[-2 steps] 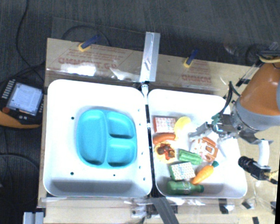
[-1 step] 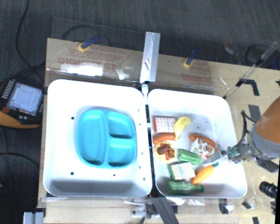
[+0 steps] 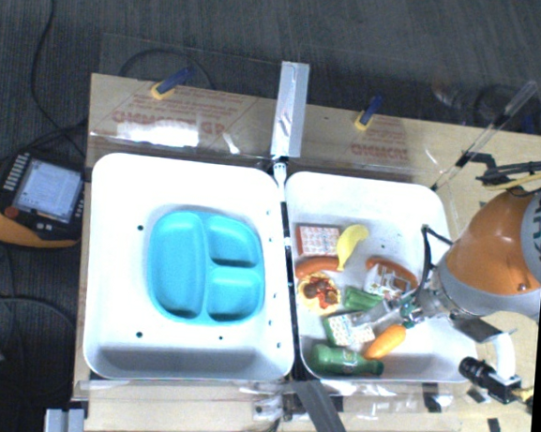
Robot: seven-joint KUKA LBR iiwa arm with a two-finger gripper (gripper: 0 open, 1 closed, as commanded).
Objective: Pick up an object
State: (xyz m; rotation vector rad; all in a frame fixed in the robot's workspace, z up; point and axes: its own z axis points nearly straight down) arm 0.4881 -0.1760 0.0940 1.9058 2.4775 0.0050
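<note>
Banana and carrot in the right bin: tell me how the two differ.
The banana is yellow; the carrot is orange. The banana lies toward the far side of the right bin, beside a red patterned packet; the carrot lies toward the near side, just below the gripper. The banana curves; the carrot looks straighter and tapered. Both are small toy foods lying flat among the clutter.
</note>
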